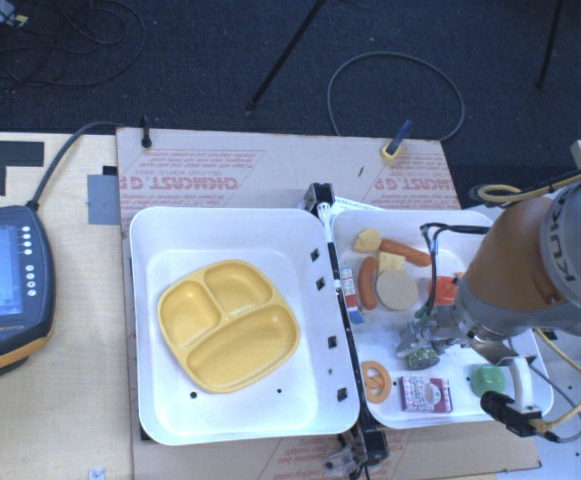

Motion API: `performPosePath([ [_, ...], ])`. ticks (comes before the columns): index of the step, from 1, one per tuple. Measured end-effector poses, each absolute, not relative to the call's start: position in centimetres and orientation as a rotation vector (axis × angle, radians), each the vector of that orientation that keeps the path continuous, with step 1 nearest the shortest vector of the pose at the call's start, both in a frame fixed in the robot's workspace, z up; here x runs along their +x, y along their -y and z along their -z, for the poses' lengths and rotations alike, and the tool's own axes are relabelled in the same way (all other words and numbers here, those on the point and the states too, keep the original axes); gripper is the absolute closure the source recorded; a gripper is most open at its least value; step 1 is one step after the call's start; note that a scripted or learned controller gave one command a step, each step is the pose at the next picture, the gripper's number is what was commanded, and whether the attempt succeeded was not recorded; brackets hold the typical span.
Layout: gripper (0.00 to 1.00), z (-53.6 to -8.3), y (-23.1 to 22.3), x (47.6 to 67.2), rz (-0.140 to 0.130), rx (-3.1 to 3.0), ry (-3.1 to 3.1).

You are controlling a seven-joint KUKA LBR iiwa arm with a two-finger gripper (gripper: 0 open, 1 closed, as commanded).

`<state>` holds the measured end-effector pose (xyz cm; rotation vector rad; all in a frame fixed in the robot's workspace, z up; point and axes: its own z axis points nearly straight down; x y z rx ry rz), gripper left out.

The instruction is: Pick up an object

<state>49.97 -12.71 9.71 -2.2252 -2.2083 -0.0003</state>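
Note:
My gripper [419,348] is down in the right bin [448,417], hanging from the orange-banded wrist [505,263] that reaches in from the right. Under its tip is a small dark, greenish shape that I cannot make out. A round beige disc [397,290] and a reddish sausage [369,282] lie just above the gripper. Further back are an orange carrot [406,251] and a yellow piece [368,239]. Near the front wall lie a pretzel [376,380] and a pink packet [426,395]. A green object [488,378] sits to the right.
The left bin [160,388] holds a yellow divided plate [228,323]. A teach pendant [5,278] lies at the far left of the bench. A black divider [332,298] runs between the bins. Cables trail across the dark floor behind.

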Motion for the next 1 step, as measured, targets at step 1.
performPosePath([
  [1,1.0,-19.11,5.82,54.06,0.008,-2.213,2.232],
])
